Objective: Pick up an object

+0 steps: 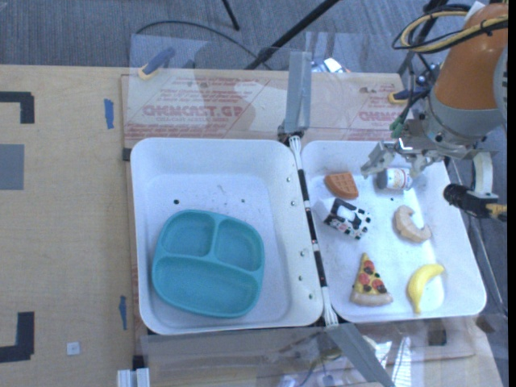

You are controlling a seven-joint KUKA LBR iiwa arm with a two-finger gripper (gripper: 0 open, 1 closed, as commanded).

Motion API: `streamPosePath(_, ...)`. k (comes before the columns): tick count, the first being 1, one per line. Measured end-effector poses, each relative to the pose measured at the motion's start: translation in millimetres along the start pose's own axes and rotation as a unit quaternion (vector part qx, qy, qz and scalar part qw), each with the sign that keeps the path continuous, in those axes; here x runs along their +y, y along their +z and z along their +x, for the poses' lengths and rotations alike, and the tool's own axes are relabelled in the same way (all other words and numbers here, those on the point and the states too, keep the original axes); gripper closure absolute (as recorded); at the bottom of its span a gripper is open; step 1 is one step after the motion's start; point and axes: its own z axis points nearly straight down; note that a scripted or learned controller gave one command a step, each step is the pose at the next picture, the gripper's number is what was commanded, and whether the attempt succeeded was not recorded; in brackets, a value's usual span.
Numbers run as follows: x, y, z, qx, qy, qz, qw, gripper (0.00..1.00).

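Two white bins sit side by side: the left bin (161,168) bears a teal divided plate (209,263), while the right bin (459,256) holds the smaller pieces. The arm (472,63) reaches over the right bin's far corner, its gripper (401,166) low with fingers spread around a small silvery can-like object (394,179); it is hard to tell whether they touch it. Below lie a black-and-white toy (348,218), a pizza slice (369,280), a banana (422,285), a tan croissant-like piece (410,225) and an orange waffle-like piece (343,185).
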Motion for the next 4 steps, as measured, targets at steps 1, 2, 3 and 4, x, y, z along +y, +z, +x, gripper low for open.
streamPosePath(1,4.4,111.8,-44.9,0.000,0.021,0.000,0.9998,0.00)
streamPosePath(2,-40.0,126.6,16.6,-0.004,0.057,-0.006,0.9984,0.00)
streamPosePath(3,45.4,129.0,15.4,-0.001,-0.019,-0.002,0.9998,0.00)
streamPosePath(4,46.6,117.6,16.8,-0.001,-0.021,-0.004,0.9998,1.00)
